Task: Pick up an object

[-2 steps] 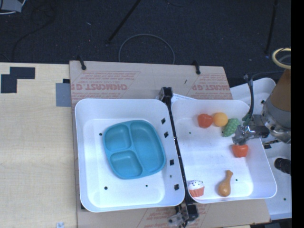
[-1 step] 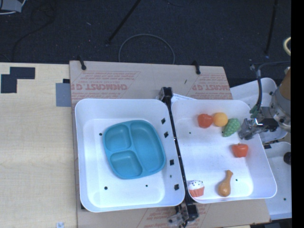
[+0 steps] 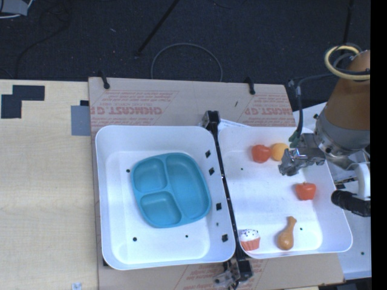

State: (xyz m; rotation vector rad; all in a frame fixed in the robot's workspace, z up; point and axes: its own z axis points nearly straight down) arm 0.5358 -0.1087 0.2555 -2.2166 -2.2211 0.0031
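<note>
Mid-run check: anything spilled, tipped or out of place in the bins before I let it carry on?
Nothing stands out. The blue divided plate lies flat in the left bin. The toy foods lie separate in the right bin, with the gripper beside the orange ball.

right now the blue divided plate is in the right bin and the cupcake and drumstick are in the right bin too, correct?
Not quite. The camera view shows the blue divided plate lying in the left bin, not the right one. The cupcake and drumstick are indeed in the right bin.
</note>
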